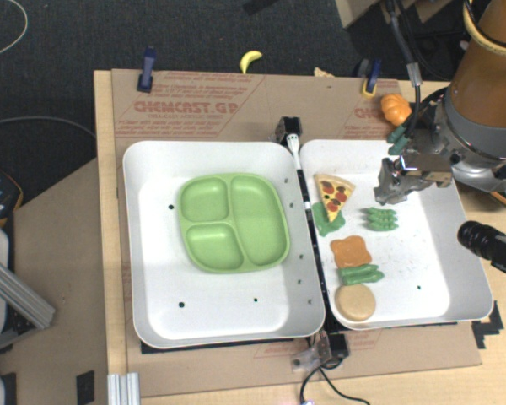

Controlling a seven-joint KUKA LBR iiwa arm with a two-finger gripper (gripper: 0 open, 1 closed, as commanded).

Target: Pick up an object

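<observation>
The right bin (pixel 438 298) holds several toy foods: a pizza slice (pixel 334 192), a green leafy piece (pixel 326 218) under it, a green broccoli-like piece (pixel 381 218), an orange toast square (pixel 351 250), a green bean pod (pixel 359 272) and a tan round cookie (pixel 356 302). My gripper (pixel 390 191) hangs over the right bin, just above the broccoli-like piece and to the right of the pizza slice. I see nothing between its fingers.
The left bin (pixel 152 302) carries a green divided plate (pixel 234 222). A small orange fruit (pixel 395 108) and a yellow banana (pixel 250 59) lie on the bench behind the bins. Blue clamps (pixel 146 70) hold the board's far edge.
</observation>
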